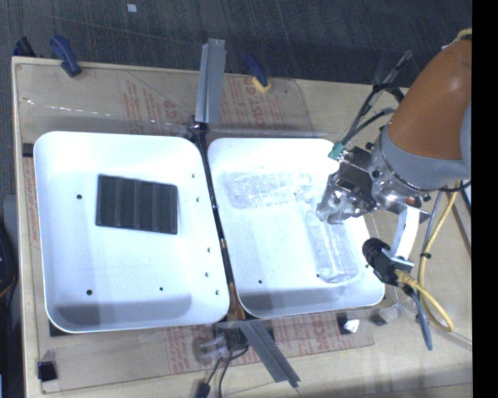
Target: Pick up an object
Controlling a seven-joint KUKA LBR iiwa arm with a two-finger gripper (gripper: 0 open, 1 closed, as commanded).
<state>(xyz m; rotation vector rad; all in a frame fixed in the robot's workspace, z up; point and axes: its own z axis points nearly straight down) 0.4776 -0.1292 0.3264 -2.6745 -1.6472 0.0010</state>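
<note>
Both bins white: left bin (58, 222), right bin (266, 297). Dark grey ribbed pad (137, 204) in left bin, vertical stripe pattern. Two clear bottles in right bin, see-through with whitish glints: one (261, 189) at 12 o'clock, one (332, 247) at 3 o'clock. Arm (436, 114) orange on top, grey below. Gripper (336, 201) silvery metal. Bench (108, 98) pale tan with faint red print. Blue clamps (65, 55) at bench's 12 o'clock edge. Yellow cable (423, 301) at 4 o'clock.

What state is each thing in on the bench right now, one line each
Dark ribbed block: lying flat in the left bin.
Clear plastic bottle: on its side in the right bin.
Second clear bottle: lying along the right bin's right side.
Gripper: low over the right bin, by the second bottle.
</note>
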